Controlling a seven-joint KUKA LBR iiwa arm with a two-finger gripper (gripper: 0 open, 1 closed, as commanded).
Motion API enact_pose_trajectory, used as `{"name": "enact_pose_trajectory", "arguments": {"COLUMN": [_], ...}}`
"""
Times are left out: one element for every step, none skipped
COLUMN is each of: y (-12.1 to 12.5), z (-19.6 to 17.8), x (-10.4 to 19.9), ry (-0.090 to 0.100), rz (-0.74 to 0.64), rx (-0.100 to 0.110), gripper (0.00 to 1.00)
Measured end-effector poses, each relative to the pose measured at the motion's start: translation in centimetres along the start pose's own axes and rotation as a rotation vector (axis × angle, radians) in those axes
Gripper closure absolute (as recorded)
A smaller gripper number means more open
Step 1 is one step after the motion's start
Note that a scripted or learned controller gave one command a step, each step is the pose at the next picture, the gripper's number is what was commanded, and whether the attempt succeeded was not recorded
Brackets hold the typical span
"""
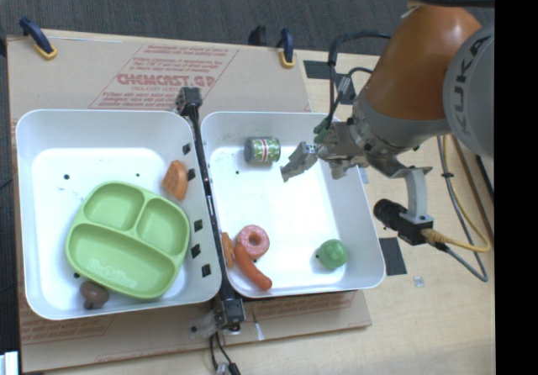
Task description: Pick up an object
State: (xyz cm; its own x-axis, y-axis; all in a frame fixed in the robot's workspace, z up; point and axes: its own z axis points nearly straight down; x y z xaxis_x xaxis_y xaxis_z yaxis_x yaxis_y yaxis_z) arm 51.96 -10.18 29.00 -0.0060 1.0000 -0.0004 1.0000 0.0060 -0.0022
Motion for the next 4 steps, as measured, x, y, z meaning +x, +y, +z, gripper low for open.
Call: {"name": "enact_pose_trajectory", "arguments": {"y": [-0.9, 0.2, 6.0, 12.3], "z": [9.8, 19.8, 16.5, 19.9], "x": [-4.7, -8.1, -10.8, -11.0], "ry": [0.0, 0.0, 0.0, 0.003], "rz": [0.0, -0.001, 0.001, -0.001], "rx": [0.003, 0.0, -0.002, 0.012], "gripper": [0.0, 0.0, 0.0, 0.0]}}
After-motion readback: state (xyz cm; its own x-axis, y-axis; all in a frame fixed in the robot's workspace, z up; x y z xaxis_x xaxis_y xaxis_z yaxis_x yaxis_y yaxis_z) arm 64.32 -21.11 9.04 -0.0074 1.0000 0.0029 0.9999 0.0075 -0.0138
